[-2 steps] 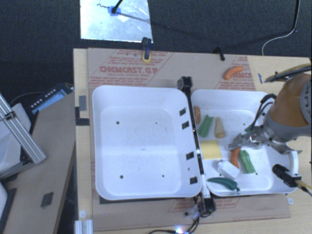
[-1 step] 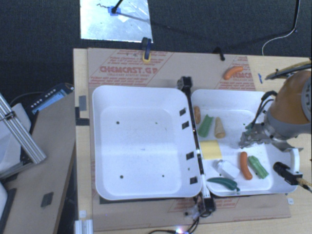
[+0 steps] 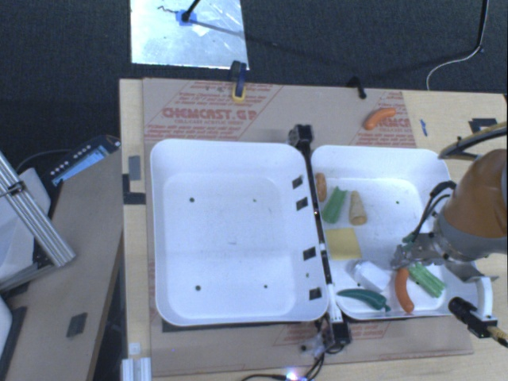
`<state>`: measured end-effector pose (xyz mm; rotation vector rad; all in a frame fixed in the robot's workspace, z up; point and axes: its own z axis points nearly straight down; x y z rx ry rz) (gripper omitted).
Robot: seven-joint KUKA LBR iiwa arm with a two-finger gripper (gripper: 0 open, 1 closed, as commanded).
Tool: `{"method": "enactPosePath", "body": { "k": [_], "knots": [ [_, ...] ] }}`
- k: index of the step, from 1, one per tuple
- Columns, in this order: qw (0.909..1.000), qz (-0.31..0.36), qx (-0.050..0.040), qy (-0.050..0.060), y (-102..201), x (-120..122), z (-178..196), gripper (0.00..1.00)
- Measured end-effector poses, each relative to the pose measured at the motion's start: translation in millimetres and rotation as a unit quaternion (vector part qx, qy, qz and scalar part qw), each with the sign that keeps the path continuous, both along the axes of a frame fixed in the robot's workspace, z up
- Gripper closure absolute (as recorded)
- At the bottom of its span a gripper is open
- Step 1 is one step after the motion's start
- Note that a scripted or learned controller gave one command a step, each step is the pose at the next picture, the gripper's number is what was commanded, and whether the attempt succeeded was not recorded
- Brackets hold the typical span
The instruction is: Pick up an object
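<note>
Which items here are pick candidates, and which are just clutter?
Job:
gripper
orange sausage-shaped piece
light green ridged block
flat yellow square
dark green curved pod

Lying about:
orange piece on the cardboard
yellow-and-blue clamp

Pretty evenly lit from above with a cool, bluish cast, and the two white bins (image 3: 230, 236) come out bright without fully blowing out (the left one just shows soft grey shading along its inner walls). The shiny metal sheet (image 3: 189, 22) at the top catches streaky glare, while the dark carpet (image 3: 63, 54) around the bench goes murky and grainy. Overall it's low-res and a bit soft, shadows are faint and short, and the arm (image 3: 480, 205) at the right edge looks smeared and blurry.
</note>
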<state>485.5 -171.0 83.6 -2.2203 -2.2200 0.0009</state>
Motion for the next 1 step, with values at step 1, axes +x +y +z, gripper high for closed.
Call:
{"method": "enactPosePath", "body": {
  "k": [1],
  "knots": [
    [1.0, 0.002, -0.0006, -0.002, 27.1, 1.7, 62.4, 1.0]
  ]
}}
